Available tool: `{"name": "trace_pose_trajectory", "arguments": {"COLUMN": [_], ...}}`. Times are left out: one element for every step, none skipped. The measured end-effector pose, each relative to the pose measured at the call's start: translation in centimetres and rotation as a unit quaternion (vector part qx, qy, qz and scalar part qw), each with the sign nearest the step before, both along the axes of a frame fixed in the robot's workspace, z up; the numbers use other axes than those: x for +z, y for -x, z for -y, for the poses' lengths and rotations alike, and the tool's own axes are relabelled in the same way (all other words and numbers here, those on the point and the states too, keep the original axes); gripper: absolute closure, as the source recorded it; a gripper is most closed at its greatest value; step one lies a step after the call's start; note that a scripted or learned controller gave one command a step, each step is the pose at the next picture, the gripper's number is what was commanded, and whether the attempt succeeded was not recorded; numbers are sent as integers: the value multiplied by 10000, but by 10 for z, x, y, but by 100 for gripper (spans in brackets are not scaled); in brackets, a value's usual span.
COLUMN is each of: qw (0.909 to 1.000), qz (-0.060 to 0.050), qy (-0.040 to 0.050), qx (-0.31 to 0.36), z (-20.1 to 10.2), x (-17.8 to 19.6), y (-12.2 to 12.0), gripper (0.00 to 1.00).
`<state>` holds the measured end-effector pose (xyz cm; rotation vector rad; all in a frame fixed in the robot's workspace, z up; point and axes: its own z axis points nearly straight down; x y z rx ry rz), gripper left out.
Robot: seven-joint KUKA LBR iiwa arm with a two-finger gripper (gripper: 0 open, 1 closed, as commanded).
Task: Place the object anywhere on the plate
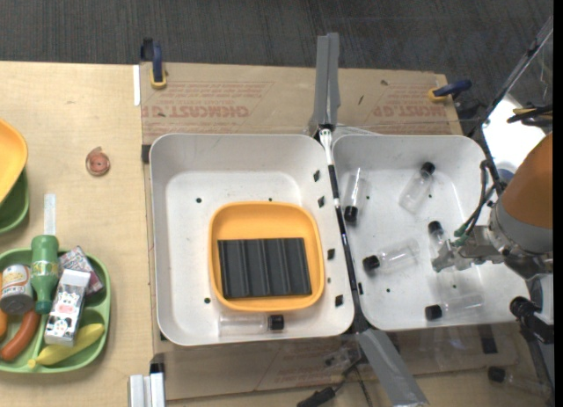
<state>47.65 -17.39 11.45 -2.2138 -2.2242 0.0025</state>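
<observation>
End effector [447, 256] sits low over the right bin [457, 155] near its right wall; finger state can't be read from this angle, and I can't tell whether anything is between them. Left to right otherwise: green tray [88, 344] of toy food on the desk [70, 115] at far left, with a small pink disc [98, 163] above it. Left bin [176, 159] holds the orange plate [264, 216], a black ribbed insert [266, 267] lying on it. Right bin has several clear vials with black caps scattered about: one [351, 196] by the divider, one [391, 258] mid-bin, one [417, 185] toward the back, one [456, 307] near the front edge. All the vials are in the right bin, well apart from the plate.
</observation>
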Motion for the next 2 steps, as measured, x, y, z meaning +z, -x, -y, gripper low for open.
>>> {"name": "trace_pose_trajectory", "arguments": {"qw": [9974,9935], "qz": [11,11], "qy": [9,5], "qx": [721,1136], "z": [-30,-5], "x": [106,98], "y": [-85,-33], "gripper": [100,100]}}
